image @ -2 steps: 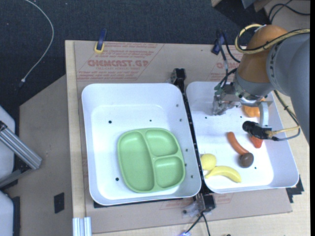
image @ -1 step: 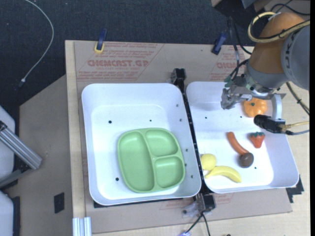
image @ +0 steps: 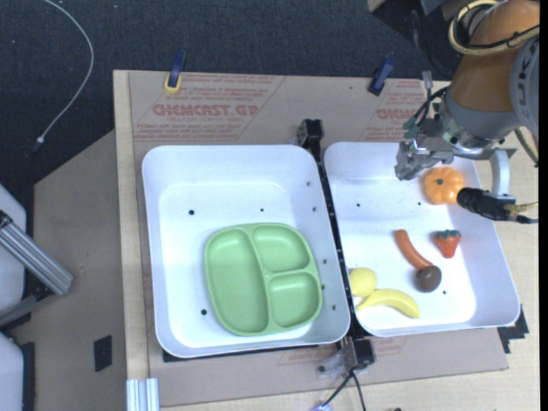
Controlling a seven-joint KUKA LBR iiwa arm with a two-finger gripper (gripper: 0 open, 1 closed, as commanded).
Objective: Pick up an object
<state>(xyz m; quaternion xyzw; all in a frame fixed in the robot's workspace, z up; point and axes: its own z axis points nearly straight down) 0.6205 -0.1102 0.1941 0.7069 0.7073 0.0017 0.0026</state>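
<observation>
My gripper (image: 412, 164) hangs over the far part of the right bin (image: 370, 164), just left of a small orange fruit (image: 443, 188) with a green stem. I see nothing between it and the bin floor. A red strawberry (image: 448, 243) lies nearer the front. To its left lies an orange-red carrot (image: 410, 247), and a brown round piece (image: 428, 277) sits at the carrot's near end. A yellow banana (image: 396, 301) and a yellow lemon (image: 361, 280) rest at the front left of the same bin.
The left bin (image: 171, 178) holds a green divided plate (image: 262, 277). A black clamp (image: 311, 132) sits at the far end of the ridge between the bins. Blue clips (image: 380, 74) hold the board at the back.
</observation>
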